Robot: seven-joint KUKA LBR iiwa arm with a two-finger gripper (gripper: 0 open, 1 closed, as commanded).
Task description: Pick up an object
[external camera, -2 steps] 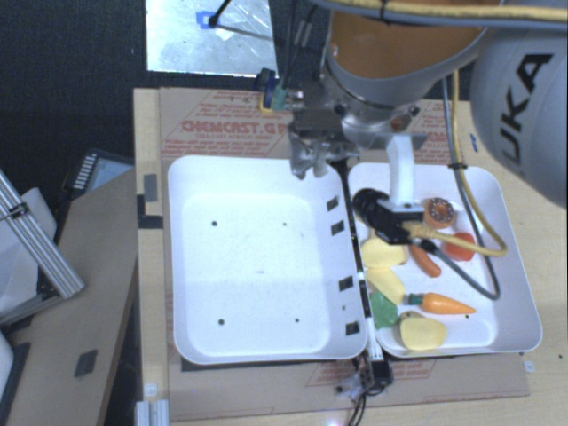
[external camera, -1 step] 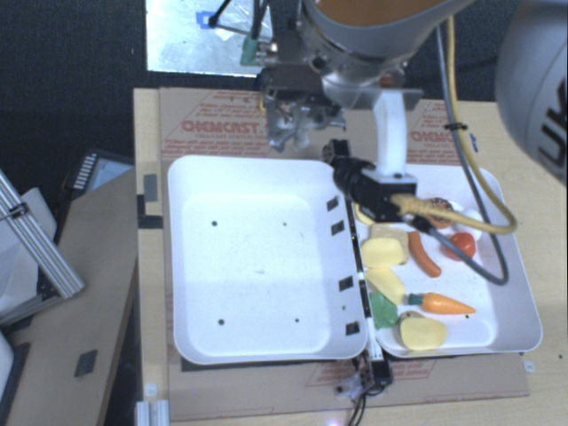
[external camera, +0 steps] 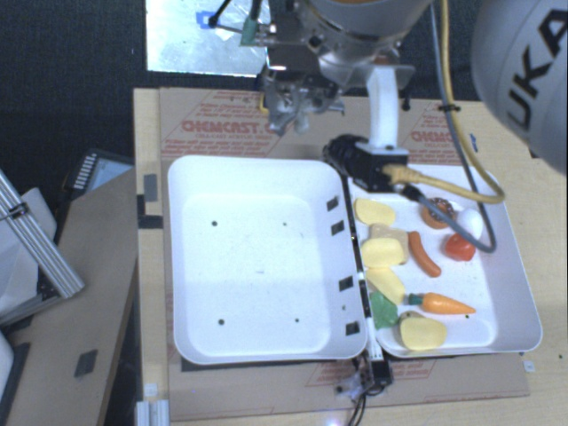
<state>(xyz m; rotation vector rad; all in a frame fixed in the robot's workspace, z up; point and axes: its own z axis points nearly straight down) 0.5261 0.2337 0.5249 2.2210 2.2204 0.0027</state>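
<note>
Two shallow white bins sit side by side on my tabletop [external camera: 151, 264]. The left bin [external camera: 257, 256] fills the middle of the frame, and the right bin [external camera: 506, 318], toward the lower right, holds a cluster of toy foods. Among them I see an orange carrot [external camera: 444, 304] with a green top, a red sausage [external camera: 423, 253], a red tomato [external camera: 459, 247], a brown doughnut-like piece [external camera: 437, 213], a green piece [external camera: 383, 311] and several pale yellow pieces [external camera: 383, 252] lying close together along the bin's left wall. My end effector [external camera: 293, 105] hangs at the upper middle of the frame, above the cardboard sheet [external camera: 222, 122] behind the left bin, well apart from the foods. I cannot tell how far apart its tips are, and I see nothing gripped in it. A yellow cable [external camera: 461, 149] loops down from my wrist toward the right bin.
</note>
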